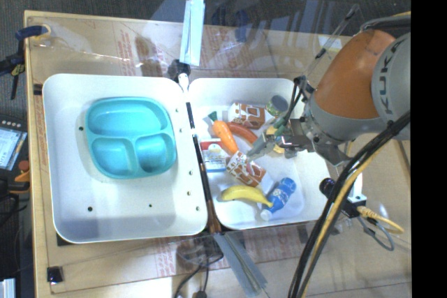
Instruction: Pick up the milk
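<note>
Milk pick: tool beside the cartons, nothing gripped

Tool (269, 141) sits low in the right bin (293, 216), reaching in from the right. We read its fingers as spread, pointing left and slightly down; nothing visible between them, so no grasp.

We see two brown-and-white cartons. One (246, 167) lies on its side just below-left of the fingertips, near or touching them, long axis running upper-left to lower-right. The other (248, 114) sits up-left of the tool, against the back of the bin. We can't tell from the print which is the milk; the nearer one is our guess.

Clutter is tight: carrot (225, 137) just left of the tool, banana (244, 194) and blue bottle (279, 195) below the near carton.

Our call: the move is a short shift down-left, with fingers straddling the carton across its long axis. Risk is nudging the carrot.
</note>
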Action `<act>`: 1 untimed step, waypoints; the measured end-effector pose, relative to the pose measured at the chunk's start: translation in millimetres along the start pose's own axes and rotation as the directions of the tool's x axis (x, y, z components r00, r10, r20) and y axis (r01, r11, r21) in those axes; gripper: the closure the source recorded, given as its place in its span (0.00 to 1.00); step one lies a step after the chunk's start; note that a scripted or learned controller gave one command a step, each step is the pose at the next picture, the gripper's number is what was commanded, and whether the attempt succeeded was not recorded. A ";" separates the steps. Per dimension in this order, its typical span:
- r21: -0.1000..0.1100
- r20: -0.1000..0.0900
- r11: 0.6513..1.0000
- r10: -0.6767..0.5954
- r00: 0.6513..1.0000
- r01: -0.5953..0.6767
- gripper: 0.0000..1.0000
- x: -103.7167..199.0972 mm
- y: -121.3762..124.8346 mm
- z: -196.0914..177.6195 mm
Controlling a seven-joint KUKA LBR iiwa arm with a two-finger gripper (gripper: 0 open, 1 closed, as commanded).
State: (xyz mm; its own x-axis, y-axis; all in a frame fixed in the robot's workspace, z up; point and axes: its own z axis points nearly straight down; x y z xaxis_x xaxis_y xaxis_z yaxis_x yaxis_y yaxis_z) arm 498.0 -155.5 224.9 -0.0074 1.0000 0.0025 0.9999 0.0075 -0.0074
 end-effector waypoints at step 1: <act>0.000 0.002 0.995 -0.102 0.995 0.102 0.00 9.7 55.3 114.0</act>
State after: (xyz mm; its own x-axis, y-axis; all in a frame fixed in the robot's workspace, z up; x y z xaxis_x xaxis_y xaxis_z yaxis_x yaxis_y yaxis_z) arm 552.4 -145.1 110.5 -0.1095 0.9940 0.0016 0.9940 0.1095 -0.0072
